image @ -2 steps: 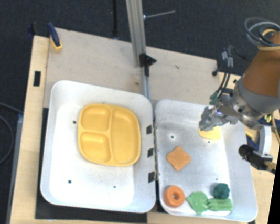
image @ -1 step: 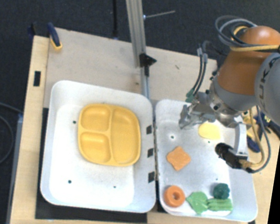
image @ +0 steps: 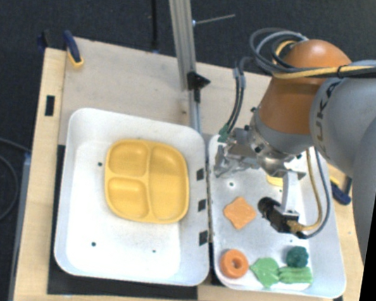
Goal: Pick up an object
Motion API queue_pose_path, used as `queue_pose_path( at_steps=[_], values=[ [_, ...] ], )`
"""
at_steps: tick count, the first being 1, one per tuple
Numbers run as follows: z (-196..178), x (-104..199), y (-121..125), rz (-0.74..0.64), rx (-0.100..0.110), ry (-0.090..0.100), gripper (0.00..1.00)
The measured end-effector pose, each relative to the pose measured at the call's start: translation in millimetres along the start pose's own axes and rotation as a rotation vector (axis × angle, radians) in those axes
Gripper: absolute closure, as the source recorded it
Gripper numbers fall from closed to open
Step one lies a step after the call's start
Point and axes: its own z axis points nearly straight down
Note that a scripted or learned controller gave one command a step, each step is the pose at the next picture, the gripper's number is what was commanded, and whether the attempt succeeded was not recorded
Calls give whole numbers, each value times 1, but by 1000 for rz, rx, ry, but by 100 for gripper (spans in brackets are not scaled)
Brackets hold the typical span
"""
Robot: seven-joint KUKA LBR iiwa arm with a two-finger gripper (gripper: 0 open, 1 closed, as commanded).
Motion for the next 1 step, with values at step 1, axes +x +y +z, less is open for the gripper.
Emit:
queue_pose_path(
  at_steps=[1],
  values=[
    [11,51,-11,-1,0,1,100]
  ],
)
